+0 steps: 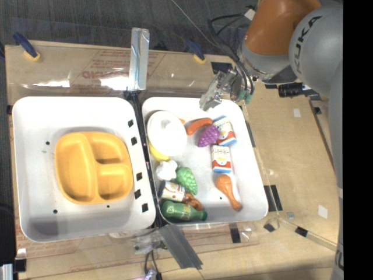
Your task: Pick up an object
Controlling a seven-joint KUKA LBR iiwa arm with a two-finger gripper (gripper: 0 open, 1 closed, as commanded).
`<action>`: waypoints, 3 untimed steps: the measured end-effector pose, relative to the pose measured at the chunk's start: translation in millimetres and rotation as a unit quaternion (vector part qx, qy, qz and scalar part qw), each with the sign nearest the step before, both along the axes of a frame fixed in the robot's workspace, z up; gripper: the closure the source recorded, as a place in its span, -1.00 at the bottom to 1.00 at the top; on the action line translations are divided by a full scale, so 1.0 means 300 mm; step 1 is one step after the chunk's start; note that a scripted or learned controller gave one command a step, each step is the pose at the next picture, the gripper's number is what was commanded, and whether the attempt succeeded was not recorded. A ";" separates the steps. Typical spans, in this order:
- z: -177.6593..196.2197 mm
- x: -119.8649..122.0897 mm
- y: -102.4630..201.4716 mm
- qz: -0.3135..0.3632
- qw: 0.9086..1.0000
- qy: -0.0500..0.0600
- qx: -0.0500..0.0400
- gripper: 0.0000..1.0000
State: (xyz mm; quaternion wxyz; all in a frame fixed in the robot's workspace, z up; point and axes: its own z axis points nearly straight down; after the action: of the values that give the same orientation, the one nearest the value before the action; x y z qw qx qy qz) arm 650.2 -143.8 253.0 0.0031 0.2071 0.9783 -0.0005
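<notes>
The gripper [217,93] is positioned over the far rim of the right bin [252,174], above the bin contents; whether its jaws are spread or pressed together cannot be determined, and no object is visible between them. The right bin contains the candidate objects, including a white bowl [165,132], purple grapes [208,135], a chicken drumstick [227,189] and a green bottle [182,211]. The left bin [29,174] holds a yellow divided tray [93,167].

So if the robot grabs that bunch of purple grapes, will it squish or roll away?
Probably neither. The purple grapes look like a moulded plastic toy, so likely stiff and light. Their bumpy, uneven shape should keep them from rolling far, though the bumps might let them slip sideways out of the pincer. They touch the orange sausage, which could get nudged.
</notes>
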 end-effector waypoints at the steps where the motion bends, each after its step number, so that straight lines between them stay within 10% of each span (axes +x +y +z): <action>1: 0.036 0.003 0.003 0.003 1.000 -0.001 0.000 1.00; 2: 0.175 -0.049 -0.050 -0.072 0.997 0.000 0.000 1.00; 3: 0.115 -0.224 -0.148 -0.238 0.971 0.004 0.001 1.00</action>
State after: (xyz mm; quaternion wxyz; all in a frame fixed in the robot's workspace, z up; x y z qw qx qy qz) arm 583.0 -188.1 287.5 -0.0011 0.4344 0.9007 -0.0009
